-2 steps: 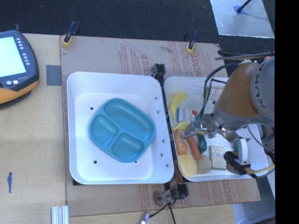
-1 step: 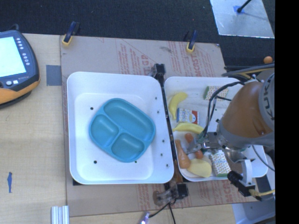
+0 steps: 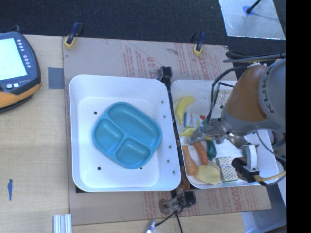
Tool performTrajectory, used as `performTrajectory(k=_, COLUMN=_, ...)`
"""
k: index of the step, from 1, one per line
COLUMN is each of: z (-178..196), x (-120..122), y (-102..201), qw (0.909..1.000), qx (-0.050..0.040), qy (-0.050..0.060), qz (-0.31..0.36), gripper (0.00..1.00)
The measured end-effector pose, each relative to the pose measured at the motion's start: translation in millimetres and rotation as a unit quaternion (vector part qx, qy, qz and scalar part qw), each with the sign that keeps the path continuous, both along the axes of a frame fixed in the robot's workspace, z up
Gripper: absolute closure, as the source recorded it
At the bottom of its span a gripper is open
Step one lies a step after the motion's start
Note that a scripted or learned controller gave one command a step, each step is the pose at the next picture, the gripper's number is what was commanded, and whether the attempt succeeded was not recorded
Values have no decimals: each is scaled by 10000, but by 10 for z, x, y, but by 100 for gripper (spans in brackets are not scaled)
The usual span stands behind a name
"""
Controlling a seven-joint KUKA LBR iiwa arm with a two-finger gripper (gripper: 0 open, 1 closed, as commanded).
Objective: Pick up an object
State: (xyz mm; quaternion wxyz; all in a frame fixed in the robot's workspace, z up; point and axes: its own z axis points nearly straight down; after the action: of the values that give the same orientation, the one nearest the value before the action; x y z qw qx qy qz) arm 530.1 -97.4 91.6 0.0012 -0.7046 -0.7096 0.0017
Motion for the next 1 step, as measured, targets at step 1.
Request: performTrajectory(k=1, z=-4, x=-333, y=-72, qw=10000, qx=3, qy=5, qz=0, gripper=0)
